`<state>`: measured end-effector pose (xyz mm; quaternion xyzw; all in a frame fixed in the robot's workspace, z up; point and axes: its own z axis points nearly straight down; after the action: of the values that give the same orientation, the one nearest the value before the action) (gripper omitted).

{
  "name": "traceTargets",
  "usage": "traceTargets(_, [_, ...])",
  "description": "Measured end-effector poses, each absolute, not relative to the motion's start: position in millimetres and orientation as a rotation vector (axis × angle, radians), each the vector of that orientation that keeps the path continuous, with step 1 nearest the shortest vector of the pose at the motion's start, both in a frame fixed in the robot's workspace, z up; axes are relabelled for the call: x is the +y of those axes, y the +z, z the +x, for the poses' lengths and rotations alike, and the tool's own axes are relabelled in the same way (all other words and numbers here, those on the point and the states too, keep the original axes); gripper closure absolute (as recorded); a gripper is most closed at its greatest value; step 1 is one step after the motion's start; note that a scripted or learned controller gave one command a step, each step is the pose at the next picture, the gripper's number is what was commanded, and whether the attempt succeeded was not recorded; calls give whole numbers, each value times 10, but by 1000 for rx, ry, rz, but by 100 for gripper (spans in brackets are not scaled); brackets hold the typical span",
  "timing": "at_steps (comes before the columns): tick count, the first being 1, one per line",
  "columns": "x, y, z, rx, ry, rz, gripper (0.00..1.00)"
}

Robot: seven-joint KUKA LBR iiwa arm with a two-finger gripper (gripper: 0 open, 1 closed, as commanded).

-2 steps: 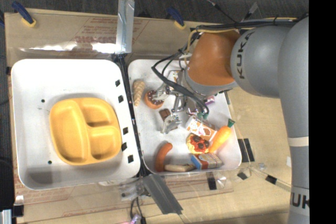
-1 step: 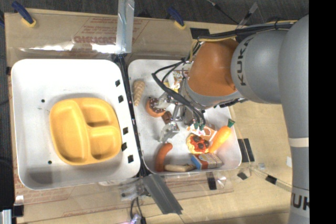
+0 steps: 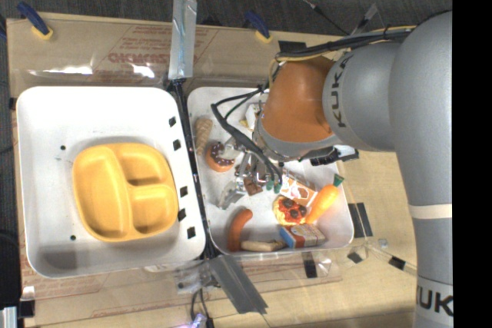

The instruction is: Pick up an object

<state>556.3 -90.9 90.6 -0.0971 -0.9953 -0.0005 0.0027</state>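
While your gripper [image 3: 247, 182] hangs low in the right bin [image 3: 201, 100] among the toys, I honestly can't tell its state; nothing's lifted, so the pick's not done yet.

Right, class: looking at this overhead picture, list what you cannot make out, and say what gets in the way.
1. The jaws' state: the gripper is small and tangled in cables.
2. Much of the right bin: the orange wrist band and the grey arm cover it.
3. The flat items beside the carrot: too small to name.
4. The donut: partly hidden by cables.
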Motion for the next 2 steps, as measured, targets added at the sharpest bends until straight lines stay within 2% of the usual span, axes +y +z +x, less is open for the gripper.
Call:
traceTargets(1, [-1274,925,5080,-3145,1,-113,0])
traceTargets(2, [-1024,920,5194,-3116,-1,-411,0])
